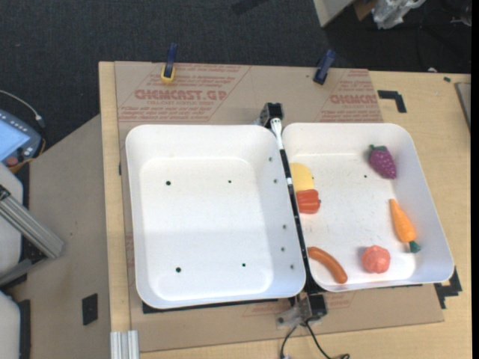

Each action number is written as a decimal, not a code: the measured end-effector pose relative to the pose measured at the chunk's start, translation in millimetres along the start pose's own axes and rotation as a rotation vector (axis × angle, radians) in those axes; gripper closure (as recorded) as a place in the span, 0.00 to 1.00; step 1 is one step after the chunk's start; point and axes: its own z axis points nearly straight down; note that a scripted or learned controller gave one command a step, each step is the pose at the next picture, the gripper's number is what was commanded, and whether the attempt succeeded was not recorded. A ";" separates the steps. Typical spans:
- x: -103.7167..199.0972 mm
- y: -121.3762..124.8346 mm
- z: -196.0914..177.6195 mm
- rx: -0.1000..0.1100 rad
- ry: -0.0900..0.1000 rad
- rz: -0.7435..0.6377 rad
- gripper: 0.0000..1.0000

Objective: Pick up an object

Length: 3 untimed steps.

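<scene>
The right bin (352, 137) holds several toy foods. Purple grapes (382, 161) lie at its far right. A yellow piece (300, 176) and a red pepper (307, 201) sit against its left wall. An orange carrot (402, 224) lies near the right wall. At the front are an orange-red sausage (327, 264) and a pinkish-red round fruit (376, 259). A silvery metal assembly that looks like my gripper (404, 0) hangs at the top right of the camera view, well beyond the bench's far edge and away from every object.
The left bin (198, 144) stands beside the right one, joined along a black hinge strip (288, 193). Two clamps (169, 64) (324, 66) grip the cardboard sheet at the back. A cable (299, 335) trails off the front edge.
</scene>
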 end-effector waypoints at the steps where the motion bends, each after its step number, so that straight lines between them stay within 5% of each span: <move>1: 8.3 -15.0 0.0 0.000 0.000 0.000 1.00; 3: 16.9 -48.4 21.2 0.003 0.000 0.001 1.00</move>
